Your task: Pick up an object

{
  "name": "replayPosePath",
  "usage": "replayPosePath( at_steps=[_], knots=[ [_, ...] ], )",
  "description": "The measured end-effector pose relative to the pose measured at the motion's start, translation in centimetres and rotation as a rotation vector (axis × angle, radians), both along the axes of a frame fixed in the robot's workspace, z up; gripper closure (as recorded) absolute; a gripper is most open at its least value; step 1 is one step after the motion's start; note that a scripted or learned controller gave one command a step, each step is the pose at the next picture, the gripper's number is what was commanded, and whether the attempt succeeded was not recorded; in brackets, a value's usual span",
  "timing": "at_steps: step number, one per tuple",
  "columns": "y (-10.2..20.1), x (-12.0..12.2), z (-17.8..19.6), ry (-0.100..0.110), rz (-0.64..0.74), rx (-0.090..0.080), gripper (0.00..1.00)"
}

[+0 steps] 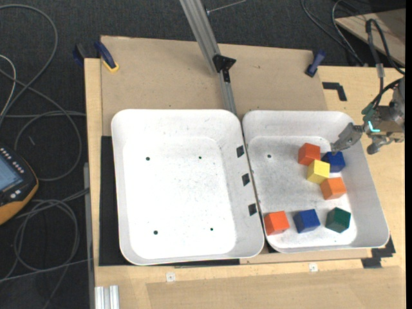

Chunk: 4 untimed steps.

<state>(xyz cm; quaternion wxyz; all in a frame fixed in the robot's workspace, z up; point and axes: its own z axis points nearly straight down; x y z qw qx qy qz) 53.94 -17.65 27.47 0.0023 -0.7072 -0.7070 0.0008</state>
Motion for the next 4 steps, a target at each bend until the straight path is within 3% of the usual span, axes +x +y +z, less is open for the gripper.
replayPosePath(
  at_steps=[1,4],
  knots=[
    [0.0,0.1,0.2,-0.004,0.001,-0.001,0.00],
    [-0.3,0.6,-13.7,0.002,0.000,0.001,0.00]
  ],
)
